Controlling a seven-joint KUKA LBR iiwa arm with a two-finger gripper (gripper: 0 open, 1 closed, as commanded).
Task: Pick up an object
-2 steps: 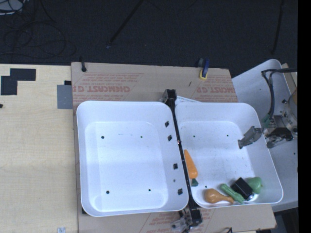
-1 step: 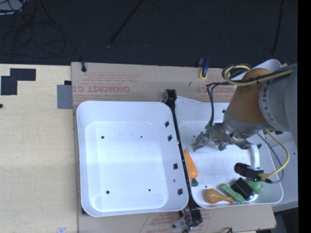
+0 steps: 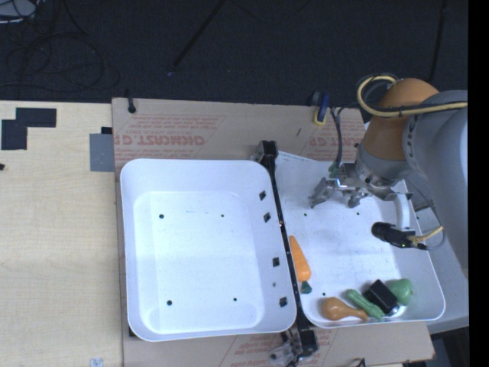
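Toys are lying bunched along the right bin's (image 3: 428, 312) near edge: a carrot (image 3: 299, 260) against the divider, a green piece (image 3: 398, 289) in the corner. The gripper (image 3: 337, 193) is hanging spread and seemingly empty over the far edge, well apart from them.

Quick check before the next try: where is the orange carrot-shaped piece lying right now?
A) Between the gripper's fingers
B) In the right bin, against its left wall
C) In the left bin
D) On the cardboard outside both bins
B: the orange carrot-shaped piece lies on the floor of the right bin beside the divider, well apart from the gripper.
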